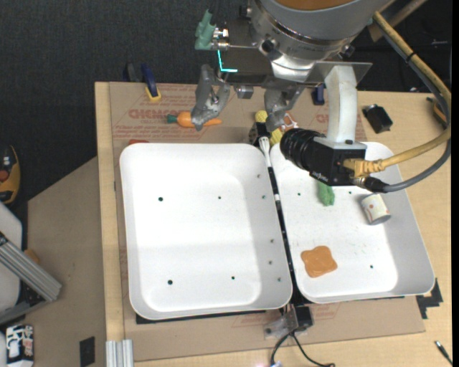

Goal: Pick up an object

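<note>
Reaching in from the upper right of the frame, my arm [308, 21] fills the top centre, its body cut off by the frame's upper edge. Below it sit the two white bins: the left bin [201, 229] across the middle, the right bin [401, 265] toward the lower right. My pincer [267, 140] hangs at the upper end of the seam between them, behind a black cylinder [312, 154] on the wrist; whether its fingers are spread or closed I cannot tell, nor whether anything sits between them.

The things I might take lie in the right bin: an orange flat piece [318, 261] near the lower centre, a small white cylinder [374, 208] to the right, and a green block [326, 195] just under the black cylinder, partly hidden by it.

My worry: I hang over the bin rims, well apart from the orange piece and the white cylinder, so closing here could catch a rim or nothing. The orange piece looks thin and may slip.
</note>
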Robot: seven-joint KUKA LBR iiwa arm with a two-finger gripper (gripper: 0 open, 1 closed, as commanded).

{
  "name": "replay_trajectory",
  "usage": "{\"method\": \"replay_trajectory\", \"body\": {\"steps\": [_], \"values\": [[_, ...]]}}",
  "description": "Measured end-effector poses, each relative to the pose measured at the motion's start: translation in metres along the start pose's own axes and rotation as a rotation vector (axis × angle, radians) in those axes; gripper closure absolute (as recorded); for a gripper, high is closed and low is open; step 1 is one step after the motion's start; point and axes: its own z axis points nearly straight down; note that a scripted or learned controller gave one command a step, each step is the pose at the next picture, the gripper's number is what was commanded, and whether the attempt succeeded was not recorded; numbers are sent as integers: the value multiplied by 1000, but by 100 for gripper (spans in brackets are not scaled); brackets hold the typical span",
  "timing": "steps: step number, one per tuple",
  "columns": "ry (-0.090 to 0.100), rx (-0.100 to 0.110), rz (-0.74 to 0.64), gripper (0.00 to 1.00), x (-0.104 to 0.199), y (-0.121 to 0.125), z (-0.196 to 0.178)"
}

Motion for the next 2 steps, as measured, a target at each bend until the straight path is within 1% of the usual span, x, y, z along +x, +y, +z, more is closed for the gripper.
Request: {"method": "replay_trajectory", "body": {"steps": [1,2], "values": [[2,-4,-1,100,1,0,-11],[1,-3,-1,0,1,0,-10]]}}
